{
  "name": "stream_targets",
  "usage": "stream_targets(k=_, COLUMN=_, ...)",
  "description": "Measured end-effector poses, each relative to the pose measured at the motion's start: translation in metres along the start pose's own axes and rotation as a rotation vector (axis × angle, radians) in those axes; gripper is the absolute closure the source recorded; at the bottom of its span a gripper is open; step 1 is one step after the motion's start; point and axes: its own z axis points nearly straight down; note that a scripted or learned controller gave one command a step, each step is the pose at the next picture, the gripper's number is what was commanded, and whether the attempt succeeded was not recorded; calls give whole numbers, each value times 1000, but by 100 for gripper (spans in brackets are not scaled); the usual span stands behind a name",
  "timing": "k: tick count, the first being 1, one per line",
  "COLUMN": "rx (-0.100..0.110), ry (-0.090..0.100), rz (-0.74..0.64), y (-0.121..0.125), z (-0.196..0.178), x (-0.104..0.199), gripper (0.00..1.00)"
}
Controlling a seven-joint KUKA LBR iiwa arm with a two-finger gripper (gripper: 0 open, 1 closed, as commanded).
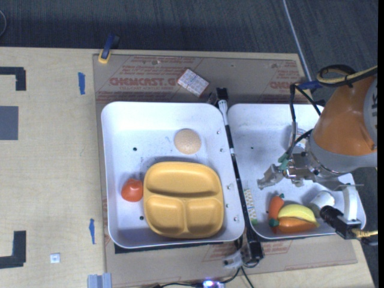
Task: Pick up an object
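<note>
Nearest the front rim of the right bin [240,116], a carrot [275,207], a banana [297,212] and a second orange piece [295,224] are lying bunched together, the banana running left to right. Just behind them the gripper [281,171] is hovering with its metal fingers spread and nothing between them, so the pile is sitting just frontward of it. Farther left, the other bin is holding a yellow tray [183,198], a tomato [132,190] and a round bun [188,141].
</note>
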Motion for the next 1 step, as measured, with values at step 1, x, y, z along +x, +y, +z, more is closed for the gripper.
stream_targets(k=1, rx=-6, ry=-2, rz=1, y=18, z=98, x=-38, gripper=0)
